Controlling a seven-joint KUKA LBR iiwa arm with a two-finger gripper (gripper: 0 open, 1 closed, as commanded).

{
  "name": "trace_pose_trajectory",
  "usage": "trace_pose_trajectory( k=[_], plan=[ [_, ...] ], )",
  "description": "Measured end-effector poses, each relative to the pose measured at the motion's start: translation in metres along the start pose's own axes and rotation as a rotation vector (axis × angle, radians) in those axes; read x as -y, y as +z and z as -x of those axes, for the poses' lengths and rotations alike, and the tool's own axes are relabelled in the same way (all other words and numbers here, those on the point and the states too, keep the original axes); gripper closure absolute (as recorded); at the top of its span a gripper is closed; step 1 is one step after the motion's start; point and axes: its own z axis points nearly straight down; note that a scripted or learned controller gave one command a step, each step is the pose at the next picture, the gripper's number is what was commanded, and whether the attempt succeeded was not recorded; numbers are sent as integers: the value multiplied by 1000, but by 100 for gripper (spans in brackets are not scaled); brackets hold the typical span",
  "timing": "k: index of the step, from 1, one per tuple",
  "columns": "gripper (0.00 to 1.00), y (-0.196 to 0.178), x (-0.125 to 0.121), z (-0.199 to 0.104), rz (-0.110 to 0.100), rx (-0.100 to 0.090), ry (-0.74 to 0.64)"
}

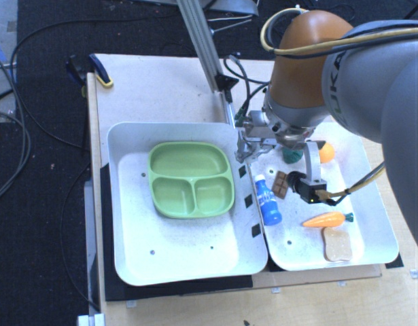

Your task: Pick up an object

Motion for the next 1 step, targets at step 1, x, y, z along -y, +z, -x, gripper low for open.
trace_pose_trajectory(
  k=[1],
  plan=[
    [100, 6, 23, -51, 0, 0, -1]
  ],
)
